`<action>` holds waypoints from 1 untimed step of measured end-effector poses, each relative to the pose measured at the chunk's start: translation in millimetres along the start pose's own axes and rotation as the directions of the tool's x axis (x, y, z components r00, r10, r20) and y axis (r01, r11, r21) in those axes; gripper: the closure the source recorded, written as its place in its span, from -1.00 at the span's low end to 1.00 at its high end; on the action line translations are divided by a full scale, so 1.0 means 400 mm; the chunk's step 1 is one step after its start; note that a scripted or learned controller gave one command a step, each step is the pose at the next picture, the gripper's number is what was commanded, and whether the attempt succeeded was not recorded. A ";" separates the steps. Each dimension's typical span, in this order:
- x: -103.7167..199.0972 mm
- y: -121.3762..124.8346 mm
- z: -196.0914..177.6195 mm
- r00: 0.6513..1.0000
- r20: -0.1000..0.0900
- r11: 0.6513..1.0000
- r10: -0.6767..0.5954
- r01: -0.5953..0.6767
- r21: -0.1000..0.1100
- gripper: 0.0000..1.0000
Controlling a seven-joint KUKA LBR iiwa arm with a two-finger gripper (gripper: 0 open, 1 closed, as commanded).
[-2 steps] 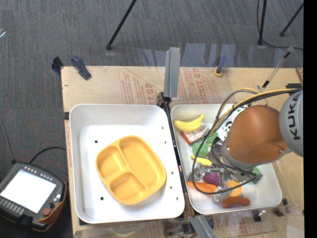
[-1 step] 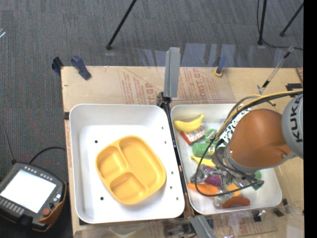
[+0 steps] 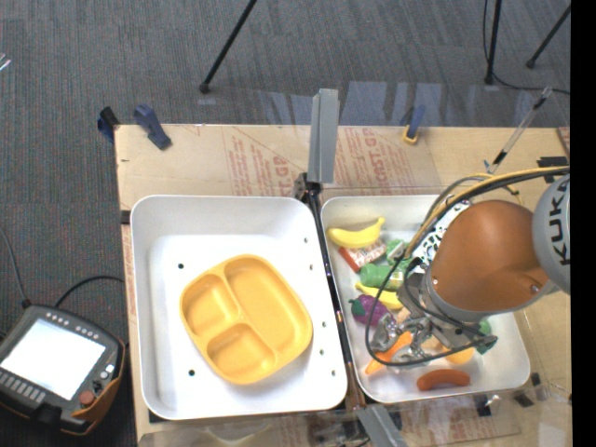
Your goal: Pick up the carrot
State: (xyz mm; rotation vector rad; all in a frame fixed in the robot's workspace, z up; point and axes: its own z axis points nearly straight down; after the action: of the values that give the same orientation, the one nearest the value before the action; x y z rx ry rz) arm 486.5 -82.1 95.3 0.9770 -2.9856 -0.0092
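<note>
Camera view: our pincer sits low over the carrot in the right bin; we cannot tell its grip.

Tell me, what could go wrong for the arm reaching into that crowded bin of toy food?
The carrot lies packed among other toys, with a sausage just beside it, so the gripper might close on the wrong piece or push the carrot aside. A black cable loops low over the pile and could catch on the toys. The arm's bulk hides much of the right bin.
</note>
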 end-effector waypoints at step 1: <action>-0.115 0.048 -0.312 0.990 0.009 0.990 0.144 -0.144 0.010 1.00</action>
State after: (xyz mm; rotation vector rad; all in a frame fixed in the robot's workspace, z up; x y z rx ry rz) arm 512.6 -40.2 220.3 0.7616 -3.0591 0.0023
